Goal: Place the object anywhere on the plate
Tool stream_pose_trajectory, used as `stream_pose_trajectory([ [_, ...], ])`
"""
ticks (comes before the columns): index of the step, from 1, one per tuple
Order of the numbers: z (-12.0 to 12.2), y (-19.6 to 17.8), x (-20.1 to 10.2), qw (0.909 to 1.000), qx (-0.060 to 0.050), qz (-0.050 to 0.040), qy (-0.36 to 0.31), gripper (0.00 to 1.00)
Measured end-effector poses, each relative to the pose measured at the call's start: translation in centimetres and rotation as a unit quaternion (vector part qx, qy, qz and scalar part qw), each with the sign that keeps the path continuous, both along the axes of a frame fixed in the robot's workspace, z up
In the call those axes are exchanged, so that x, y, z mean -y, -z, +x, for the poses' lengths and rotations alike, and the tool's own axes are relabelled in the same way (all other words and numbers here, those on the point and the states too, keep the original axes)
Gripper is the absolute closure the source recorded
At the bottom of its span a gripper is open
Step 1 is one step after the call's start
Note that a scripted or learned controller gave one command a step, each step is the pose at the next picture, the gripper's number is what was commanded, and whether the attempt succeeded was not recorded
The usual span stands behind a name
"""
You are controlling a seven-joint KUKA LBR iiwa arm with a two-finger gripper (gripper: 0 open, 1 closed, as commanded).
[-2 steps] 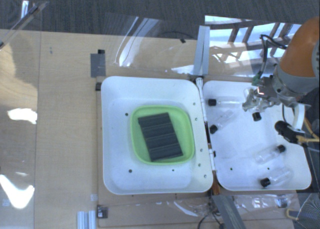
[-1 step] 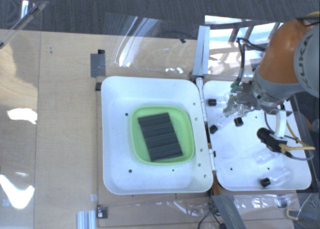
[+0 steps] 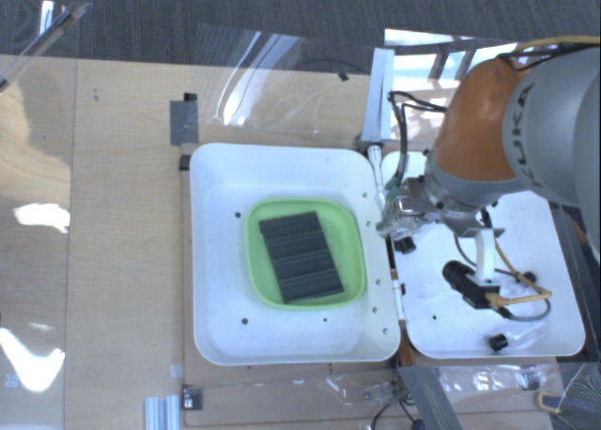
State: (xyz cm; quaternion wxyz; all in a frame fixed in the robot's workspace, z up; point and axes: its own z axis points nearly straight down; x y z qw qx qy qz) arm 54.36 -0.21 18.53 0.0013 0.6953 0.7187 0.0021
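On the green plate [image 3: 349,248] a dark ribbed block [image 3: 300,256] was already laid, while the gripper [image 3: 402,222], its grasp not discernible, was poised just right of it.

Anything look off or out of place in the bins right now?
Nothing stands out. The dark ribbed block lies flat on the green plate, slightly angled, inside the left bin. The arm hangs over the right bin.

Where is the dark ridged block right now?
In the camera view, the dark ridged block lies on the green plate, in the middle of the left bin.
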Motion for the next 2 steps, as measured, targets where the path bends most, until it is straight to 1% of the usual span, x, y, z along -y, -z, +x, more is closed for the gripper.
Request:
stream_pose_trajectory([
  [1, 3.25, -0.04, -4.37, 0.9962, 0.001, -0.0006, -0.087, 1.0],
  [2, 3.26, -0.05, -4.33, 0.9962, 0.001, -0.0005, -0.087, 0.0],
])
